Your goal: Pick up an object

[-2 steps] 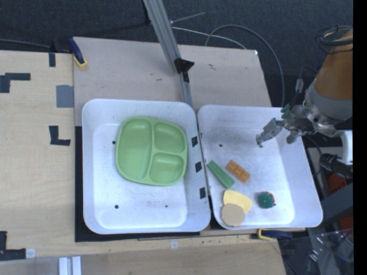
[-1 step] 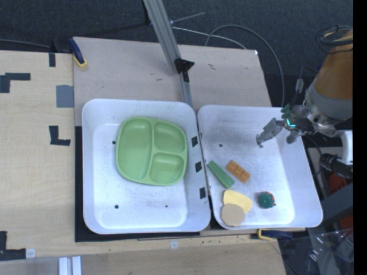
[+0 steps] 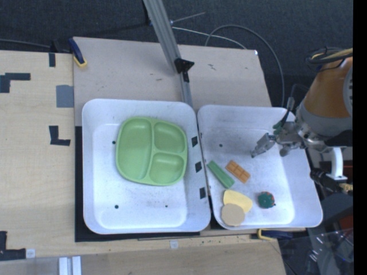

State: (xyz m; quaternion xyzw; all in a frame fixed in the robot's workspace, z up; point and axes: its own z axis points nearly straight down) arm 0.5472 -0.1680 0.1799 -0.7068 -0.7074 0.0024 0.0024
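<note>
**Gripper over the right bin, small objects below it**

Camera view: two white bins sit side by side on the bench. The left bin point(image 3: 97, 153) holds a green divided plate point(image 3: 152, 150), lying flat near its centre. The right bin point(image 3: 298, 176) holds the loose objects, all gathered toward its 6 o'clock side. A green stick point(image 3: 220, 174) lies at a slant near the bin's left wall, at about 8 o'clock from the bin's centre. Just beside it, toward 3 o'clock, is an orange waffle-like block point(image 3: 238, 171). Below these, a yellow piece point(image 3: 238, 200) touches a tan round disc point(image 3: 232, 214), the disc at roughly 7 o'clock of the yellow piece. A small green and red ball-like object point(image 3: 265, 199) rests apart, at 3 o'clock from the yellow piece.

The arm point(image 3: 327, 96) comes in from 3 o'clock, and the gripper point(image 3: 265, 145) hangs over the bin's upper middle (at about 1 o'clock from the orange block, clear of it). Nothing shows between its fingers; how far apart they stand cannot be made out at this angle.
</note>
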